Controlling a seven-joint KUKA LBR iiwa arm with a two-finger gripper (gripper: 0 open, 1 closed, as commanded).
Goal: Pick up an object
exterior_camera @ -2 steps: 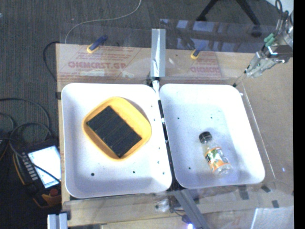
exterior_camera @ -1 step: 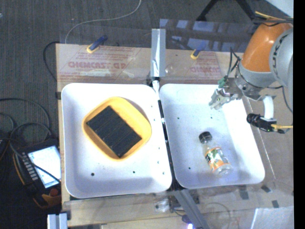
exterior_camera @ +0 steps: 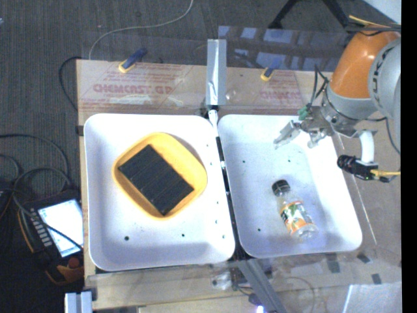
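Camera view: the worktop (exterior_camera: 98,90) carries two shallow white bins. The left bin (exterior_camera: 104,240) holds a yellow dish (exterior_camera: 189,158) with a dark ridged pad (exterior_camera: 156,179) lying in it. The right bin (exterior_camera: 339,237) holds a small clear bottle (exterior_camera: 294,214) with a black cap, lying on its side in the near half of the bin, cap toward the far left, body with its orange and green label running toward the near right corner. The jaws (exterior_camera: 298,133) hang over the far part of the right bin, spread wide with nothing between them, well apart from the bottle.

The bottle looks like the easier target, being closer and slim. To take it well, the arm should travel toward the near side until the jaws sit above the labelled middle of the body, not the cap, and turn so the two fingers straddle the bottle across its short width. A round bottle lying flat may roll if one finger touches first, so a centred, straight descent matters, stopping just short of the bin floor before closing. Clear plastic is likely slippery; a firm closure before lifting should help.
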